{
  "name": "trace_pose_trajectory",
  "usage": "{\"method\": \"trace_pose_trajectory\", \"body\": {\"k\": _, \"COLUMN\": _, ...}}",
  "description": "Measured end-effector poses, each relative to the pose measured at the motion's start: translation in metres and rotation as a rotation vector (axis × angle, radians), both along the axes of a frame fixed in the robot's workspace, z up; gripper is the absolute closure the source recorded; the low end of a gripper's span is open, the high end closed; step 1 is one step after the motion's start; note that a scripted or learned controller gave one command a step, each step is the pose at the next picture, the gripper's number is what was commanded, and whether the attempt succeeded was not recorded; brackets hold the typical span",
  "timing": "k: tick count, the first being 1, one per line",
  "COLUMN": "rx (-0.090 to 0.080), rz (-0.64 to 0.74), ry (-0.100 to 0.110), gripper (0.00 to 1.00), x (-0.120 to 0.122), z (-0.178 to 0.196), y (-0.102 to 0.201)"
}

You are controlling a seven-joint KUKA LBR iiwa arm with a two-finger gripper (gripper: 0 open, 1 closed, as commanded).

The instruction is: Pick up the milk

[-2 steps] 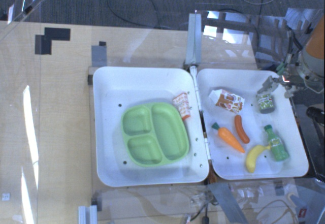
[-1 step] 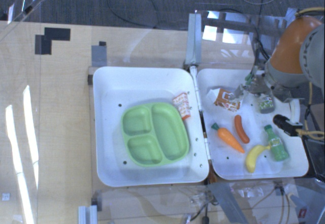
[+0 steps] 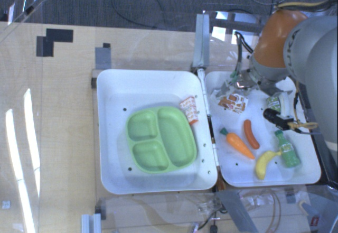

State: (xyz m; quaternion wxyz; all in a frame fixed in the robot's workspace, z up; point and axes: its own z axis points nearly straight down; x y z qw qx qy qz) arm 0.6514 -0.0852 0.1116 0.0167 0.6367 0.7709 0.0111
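Up front in the right bin (image 3: 312, 176), a yellow banana (image 3: 265, 164). Just beside it on the right, a green bottle (image 3: 288, 154), lying down. A bit farther back, an orange carrot (image 3: 237, 143) and a red sausage (image 3: 251, 134), near each other. Farther back again, the milk (image 3: 233, 102): a small white carton with brown patches, close to the back left corner of this bin. Right behind the milk, the hand (image 3: 236, 83), low over the bin. Cannot tell how far open, or whether touching the milk. Off to the right, a white and green pack (image 3: 274, 102), partly hidden under the grey arm (image 3: 317, 52).

In the left bin (image 3: 111, 121), a green plate (image 3: 161, 139) split into three parts. At the plate's back right edge, a small red and white pack (image 3: 189, 109), close to the wall between the bins. Both bins side by side on the pale wooden worktop (image 3: 53, 137).
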Motion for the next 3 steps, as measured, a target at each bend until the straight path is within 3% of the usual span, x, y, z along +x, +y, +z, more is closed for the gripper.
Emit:
{"method": "trace_pose_trajectory", "body": {"k": 1, "rx": -0.003, "rz": 0.078, "ry": -0.017, "gripper": 0.00, "x": -0.0052, "z": -0.0008, "y": -0.0006}}
{"method": "trace_pose_trajectory", "body": {"k": 2, "rx": -0.001, "rz": 0.101, "ry": -0.007, "gripper": 0.00, "x": 0.0025, "z": -0.0011, "y": -0.0045}}
{"method": "trace_pose_trajectory", "body": {"k": 3, "rx": -0.004, "rz": 0.176, "ry": -0.014, "gripper": 0.00, "x": -0.0061, "z": -0.0013, "y": -0.0037}}
